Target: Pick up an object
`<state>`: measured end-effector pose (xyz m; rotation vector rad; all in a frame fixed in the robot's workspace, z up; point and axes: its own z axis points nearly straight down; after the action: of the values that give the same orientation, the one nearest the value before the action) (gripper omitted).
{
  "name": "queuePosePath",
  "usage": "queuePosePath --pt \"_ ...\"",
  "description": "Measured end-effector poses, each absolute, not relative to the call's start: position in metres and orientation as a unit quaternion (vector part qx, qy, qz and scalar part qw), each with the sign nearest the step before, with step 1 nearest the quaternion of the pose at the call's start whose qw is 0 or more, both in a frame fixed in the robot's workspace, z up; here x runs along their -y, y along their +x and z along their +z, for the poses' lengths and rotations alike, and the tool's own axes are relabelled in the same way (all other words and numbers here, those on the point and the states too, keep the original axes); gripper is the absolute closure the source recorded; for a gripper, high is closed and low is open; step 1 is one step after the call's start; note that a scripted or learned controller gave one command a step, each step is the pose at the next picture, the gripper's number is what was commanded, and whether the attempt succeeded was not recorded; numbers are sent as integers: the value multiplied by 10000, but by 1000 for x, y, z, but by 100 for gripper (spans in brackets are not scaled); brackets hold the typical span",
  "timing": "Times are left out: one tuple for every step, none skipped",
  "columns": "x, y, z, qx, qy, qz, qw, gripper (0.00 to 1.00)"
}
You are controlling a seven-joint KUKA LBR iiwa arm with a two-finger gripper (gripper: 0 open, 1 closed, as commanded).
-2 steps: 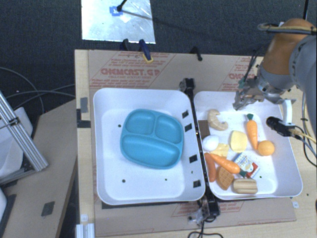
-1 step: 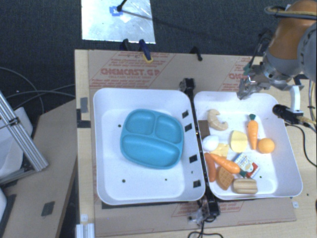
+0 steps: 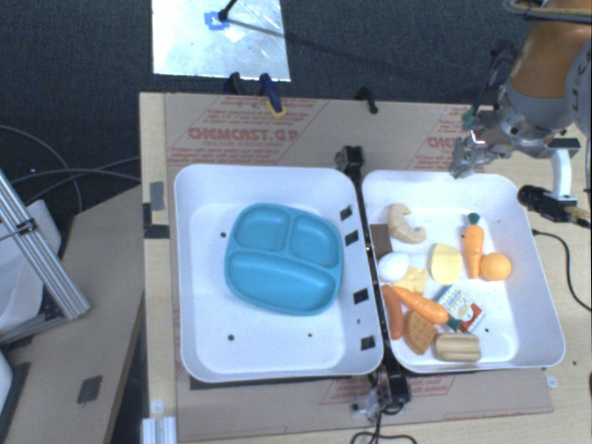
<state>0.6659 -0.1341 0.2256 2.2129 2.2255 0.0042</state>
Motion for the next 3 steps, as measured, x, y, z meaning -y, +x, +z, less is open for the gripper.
queuePosePath --pt "82 662 236 -7102 7040 14 8 100" --pt "30 648 222 -7098 7044 4 -3 100" --pt "-23 635 231 -7096 7046 7 -1 100"
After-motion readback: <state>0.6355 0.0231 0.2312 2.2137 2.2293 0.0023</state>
